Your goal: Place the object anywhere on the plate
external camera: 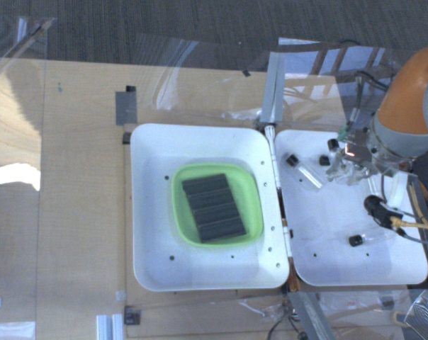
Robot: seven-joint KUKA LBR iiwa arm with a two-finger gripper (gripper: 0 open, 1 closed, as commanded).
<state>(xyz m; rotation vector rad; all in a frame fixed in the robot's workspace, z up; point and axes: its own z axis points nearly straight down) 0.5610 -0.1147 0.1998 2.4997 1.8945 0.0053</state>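
Note:
A dark grey ridged block (214, 207) lies flat on the green plate (251, 190), which sits in the middle of the left white bin (147, 211). The block rests slightly askew and inside the plate's rim. My gripper (344, 167) hangs over the far right part of the right bin (320, 261), well away from the plate. Nothing shows in its grasp. The grey arm with its orange band (412, 101) rises above it at the right edge.
Small black pieces (292, 160) (355, 240) and a short clear stick (310, 178) lie in the right bin. A black cable with a connector (378, 209) runs beside the gripper. A metal divider (274, 91) stands behind the bins.

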